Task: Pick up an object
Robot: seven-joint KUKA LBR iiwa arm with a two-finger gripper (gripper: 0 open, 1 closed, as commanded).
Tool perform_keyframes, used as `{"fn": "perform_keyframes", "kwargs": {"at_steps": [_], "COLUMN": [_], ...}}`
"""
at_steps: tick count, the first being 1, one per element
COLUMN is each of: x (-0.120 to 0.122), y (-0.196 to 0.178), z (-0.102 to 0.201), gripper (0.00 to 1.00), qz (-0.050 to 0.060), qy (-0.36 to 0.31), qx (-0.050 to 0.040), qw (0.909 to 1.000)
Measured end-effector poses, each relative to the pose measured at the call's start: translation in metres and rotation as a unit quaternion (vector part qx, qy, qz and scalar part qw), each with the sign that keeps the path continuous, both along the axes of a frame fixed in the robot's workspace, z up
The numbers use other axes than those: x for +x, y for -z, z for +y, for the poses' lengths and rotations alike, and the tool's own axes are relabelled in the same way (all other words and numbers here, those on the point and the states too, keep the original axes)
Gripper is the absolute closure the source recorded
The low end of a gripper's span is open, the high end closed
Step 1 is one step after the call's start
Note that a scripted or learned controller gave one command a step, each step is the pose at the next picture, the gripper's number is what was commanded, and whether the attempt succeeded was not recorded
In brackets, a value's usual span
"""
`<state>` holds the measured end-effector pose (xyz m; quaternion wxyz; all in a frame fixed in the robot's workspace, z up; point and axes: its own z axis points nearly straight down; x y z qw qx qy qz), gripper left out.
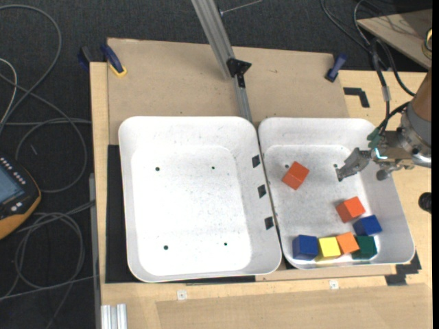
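The right bin [274, 142] holds several small blocks. An orange block [295, 175] lies alone near its middle left. Another orange block [350, 208] sits lower right, with a blue block [369, 225] just below it. Along the front wall stand a blue block [306, 246], a yellow block [329, 247], an orange block [348, 242] and a green block [366, 247]. My gripper [364, 169] hangs over the bin's upper right part, open, with nothing between its fingers. It is up and to the right of the second orange block.
The left bin [130, 184] lies beside the right one, with black clips on the shared rim. A metal strut [216, 29] rises from the back of the bench. Cables and a handheld device [14, 194] lie on the floor at left.
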<state>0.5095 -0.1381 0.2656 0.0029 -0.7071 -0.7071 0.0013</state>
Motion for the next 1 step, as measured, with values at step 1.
{"fn": "perform_keyframes", "kwargs": {"at_steps": [1], "x": [0.0009], "y": [-0.0022], "z": [0.0], "gripper": [0.0], "qz": [-0.003], "qy": [0.0], "qx": [-0.0006], "qw": [1.0]}}
